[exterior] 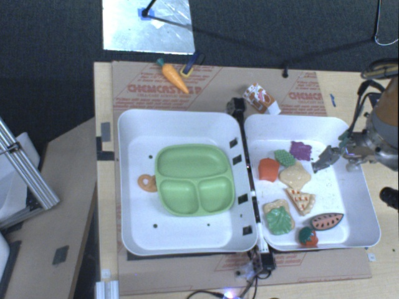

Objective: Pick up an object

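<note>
- The grey two-finger gripper [326,159] hovered over the right white bin's [358,198] upper right part; whether it was open or closed could not be told.
- The purple toy piece [301,149] lay nearby, apart from it.

A brown cardboard sheet [215,83] under the white bins bore red print reading "CHEMCAST", repeated toward twelve o'clock of both bins; smaller words beneath it, and the fainter print at six o'clock, could not be read.
</note>
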{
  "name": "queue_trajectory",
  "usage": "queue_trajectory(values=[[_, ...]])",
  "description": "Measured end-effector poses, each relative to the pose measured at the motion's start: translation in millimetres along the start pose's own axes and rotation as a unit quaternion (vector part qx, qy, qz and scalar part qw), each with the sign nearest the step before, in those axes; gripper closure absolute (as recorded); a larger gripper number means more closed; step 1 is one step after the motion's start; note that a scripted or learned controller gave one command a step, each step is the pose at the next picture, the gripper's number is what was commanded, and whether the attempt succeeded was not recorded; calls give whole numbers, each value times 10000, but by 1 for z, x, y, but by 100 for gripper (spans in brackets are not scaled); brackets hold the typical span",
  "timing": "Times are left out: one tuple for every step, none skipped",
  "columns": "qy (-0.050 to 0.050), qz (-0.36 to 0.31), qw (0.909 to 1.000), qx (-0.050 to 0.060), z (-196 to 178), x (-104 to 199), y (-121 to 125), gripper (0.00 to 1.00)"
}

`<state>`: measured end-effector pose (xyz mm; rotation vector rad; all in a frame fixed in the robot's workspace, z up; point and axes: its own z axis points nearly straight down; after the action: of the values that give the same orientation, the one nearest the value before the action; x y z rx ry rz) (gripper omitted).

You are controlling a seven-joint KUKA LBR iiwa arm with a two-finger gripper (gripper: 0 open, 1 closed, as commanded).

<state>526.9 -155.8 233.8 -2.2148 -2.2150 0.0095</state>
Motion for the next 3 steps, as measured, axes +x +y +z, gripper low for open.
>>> queue_trajectory(values=[[-14, -17, 10000, -63, -6, 0, 3, 0], [-10, -5, 10000, -46, 38, -6, 0, 0], [-6, -8, 10000, -42, 96, -4, 9, 0]])
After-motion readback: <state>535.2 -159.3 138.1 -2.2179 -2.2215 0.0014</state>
